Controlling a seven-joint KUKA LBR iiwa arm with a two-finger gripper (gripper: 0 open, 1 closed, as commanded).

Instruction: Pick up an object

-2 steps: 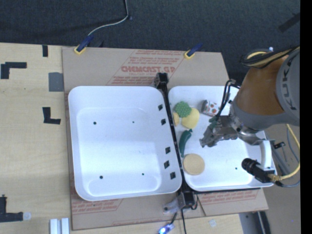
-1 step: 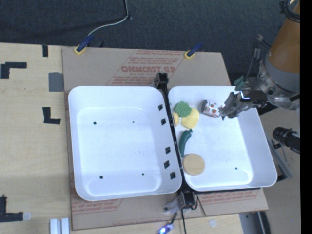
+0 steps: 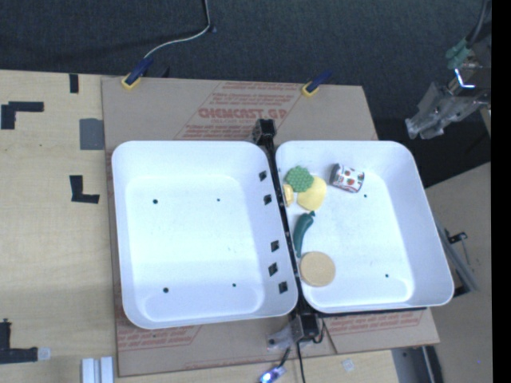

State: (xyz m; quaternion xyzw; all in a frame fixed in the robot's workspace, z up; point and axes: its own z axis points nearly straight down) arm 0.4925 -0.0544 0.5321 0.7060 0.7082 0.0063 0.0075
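Note:
The right bin point(image 3: 399, 238) holds several small objects near its left wall. A green bumpy piece point(image 3: 299, 178) lies against a yellow piece point(image 3: 312, 195). A small white and red box point(image 3: 347, 179) sits toward the back. Below them are a dark green curved piece point(image 3: 303, 230) and a flat tan disc point(image 3: 318, 268). My gripper point(image 3: 427, 120) hangs at the upper right, outside the right bin's back corner and well away from all the objects. Nothing shows in it.
The left bin point(image 3: 192, 238) adjoins the right one along a black-clipped seam point(image 3: 275, 222). Both rest on a cardboard sheet point(image 3: 239, 110) clamped at the back. A cable point(image 3: 200, 22) trails over the dark backdrop.

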